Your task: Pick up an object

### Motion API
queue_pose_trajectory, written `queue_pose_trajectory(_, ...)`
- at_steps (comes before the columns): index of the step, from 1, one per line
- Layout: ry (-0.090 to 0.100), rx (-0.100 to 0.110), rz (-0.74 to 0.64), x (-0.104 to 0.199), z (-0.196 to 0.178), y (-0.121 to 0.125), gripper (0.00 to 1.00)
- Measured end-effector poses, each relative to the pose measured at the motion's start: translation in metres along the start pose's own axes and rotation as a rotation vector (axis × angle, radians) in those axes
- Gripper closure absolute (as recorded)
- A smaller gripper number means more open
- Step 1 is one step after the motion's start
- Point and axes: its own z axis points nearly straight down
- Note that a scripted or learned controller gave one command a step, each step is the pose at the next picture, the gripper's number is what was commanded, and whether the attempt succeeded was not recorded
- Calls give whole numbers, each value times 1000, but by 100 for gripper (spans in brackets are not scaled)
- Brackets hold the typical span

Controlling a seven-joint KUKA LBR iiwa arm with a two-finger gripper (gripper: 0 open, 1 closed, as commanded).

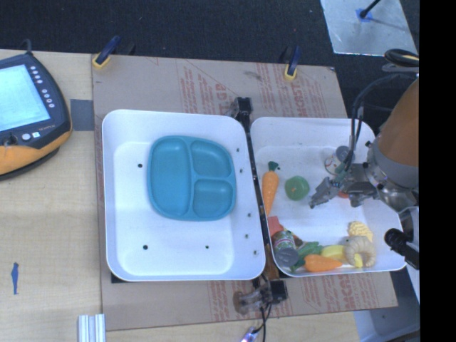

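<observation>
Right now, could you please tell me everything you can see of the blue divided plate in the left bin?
The blue plate is a light blue tray with rounded corners that looks like smooth plastic. Raised ridges split it into three compartments: one long one on its left side and two smaller ones on its right. It lies flat and upright on the floor of the left bin, toward the far half, turned slightly askew to the bin walls. Nothing lies in it, and only the bin floor touches it.

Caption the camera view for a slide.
Gripper open over right bin beside green ball; blue tray in left bin.
</observation>
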Motion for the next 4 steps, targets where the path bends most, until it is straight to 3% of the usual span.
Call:
queue_pose_trajectory(1, -1, 0, -2, 1, 119, -13, 0)
queue_pose_trajectory(3, -1, -2, 1, 0, 125, 109, 0)
queue_pose_trajectory(4, 0, 0, 0, -1, 115, 109, 100)
